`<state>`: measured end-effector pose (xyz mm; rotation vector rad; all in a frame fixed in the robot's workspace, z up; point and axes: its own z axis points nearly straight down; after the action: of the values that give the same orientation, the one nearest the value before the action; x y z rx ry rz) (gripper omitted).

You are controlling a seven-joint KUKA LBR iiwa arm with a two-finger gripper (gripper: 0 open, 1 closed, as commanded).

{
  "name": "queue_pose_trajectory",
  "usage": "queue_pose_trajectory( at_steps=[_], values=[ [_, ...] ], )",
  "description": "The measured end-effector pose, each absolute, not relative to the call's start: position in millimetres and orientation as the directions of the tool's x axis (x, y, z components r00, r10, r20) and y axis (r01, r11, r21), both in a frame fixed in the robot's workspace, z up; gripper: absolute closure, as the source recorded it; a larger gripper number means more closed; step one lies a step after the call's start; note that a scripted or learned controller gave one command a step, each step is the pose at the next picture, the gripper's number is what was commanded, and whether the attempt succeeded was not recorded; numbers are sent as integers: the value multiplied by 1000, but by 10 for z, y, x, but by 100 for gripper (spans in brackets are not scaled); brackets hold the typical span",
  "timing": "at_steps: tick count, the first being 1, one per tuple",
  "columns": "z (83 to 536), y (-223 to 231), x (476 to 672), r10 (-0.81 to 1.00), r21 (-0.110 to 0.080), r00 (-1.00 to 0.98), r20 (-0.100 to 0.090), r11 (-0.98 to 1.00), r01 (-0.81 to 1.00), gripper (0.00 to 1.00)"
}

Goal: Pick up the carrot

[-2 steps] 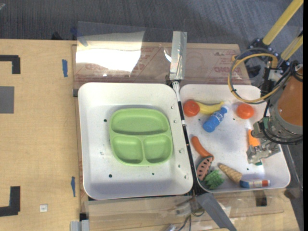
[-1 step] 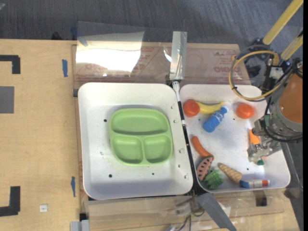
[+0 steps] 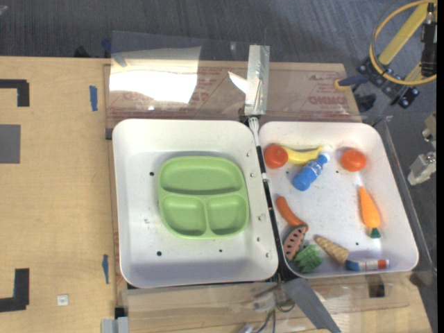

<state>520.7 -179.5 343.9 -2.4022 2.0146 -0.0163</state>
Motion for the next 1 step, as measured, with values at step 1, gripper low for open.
queue_pose_trajectory(
  at_steps=[1],
  values=[
    [1914, -2055, 4779, -979, 7, 201, -10, -201, -980, 100]
  ],
)
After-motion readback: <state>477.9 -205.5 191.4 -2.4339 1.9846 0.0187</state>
